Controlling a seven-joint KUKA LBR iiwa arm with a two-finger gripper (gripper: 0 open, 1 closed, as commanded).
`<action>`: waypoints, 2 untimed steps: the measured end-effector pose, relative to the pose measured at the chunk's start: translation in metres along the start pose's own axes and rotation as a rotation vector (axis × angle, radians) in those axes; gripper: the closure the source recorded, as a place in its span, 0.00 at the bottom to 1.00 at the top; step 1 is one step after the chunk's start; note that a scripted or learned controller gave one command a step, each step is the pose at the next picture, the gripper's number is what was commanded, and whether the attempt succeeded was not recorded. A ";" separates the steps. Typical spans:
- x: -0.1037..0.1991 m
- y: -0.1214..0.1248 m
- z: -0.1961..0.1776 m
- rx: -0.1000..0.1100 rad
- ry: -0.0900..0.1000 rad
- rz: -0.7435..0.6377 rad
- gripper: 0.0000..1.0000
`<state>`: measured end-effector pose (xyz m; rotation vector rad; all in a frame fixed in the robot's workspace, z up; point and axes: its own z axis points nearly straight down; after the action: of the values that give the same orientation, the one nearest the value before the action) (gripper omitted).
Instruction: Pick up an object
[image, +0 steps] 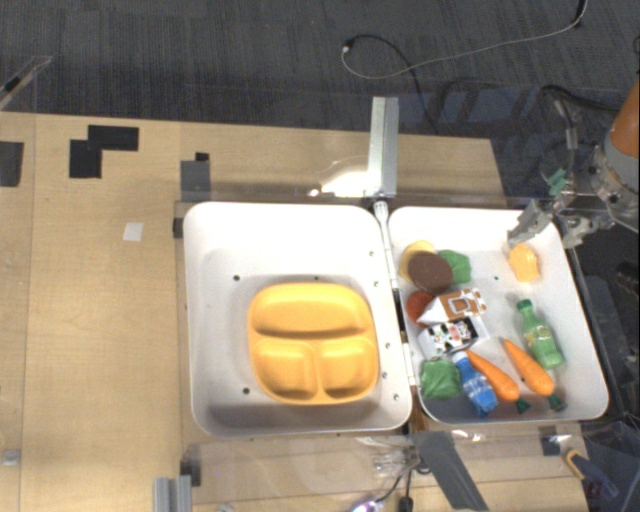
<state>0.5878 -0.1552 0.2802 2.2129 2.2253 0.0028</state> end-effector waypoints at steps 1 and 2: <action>-0.050 0.062 0.020 -0.002 -0.002 -0.144 0.00; -0.049 0.083 -0.005 -0.005 -0.003 -0.253 0.00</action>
<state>0.6709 -0.2037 0.2851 1.9104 2.4822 0.0048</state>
